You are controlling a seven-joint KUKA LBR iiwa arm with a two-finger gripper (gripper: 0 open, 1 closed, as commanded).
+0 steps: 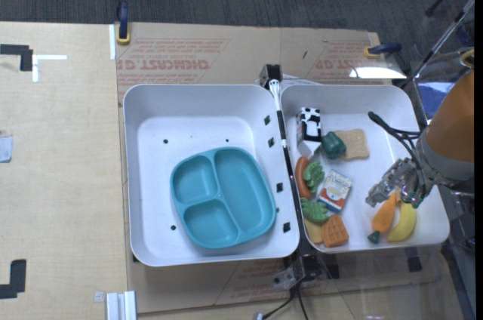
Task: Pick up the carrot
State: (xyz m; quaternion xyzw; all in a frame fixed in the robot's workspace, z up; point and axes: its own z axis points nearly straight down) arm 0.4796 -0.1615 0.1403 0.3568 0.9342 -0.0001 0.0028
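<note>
Orange carrot [384, 214] lies near the right bin's [355, 93] near-right corner, touching a banana [404, 223]. My pincer [395, 186] hovers right over it; spread or pressed together, I cannot tell. I judge this the approach: next, descend and close.

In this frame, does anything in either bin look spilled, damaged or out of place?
Nothing stands out. The teal three-compartment plate lies flat in the left white bin. The toy foods sit loosely inside the right white bin, the orange carrot beside the yellow banana, with the gripper over them.
</note>
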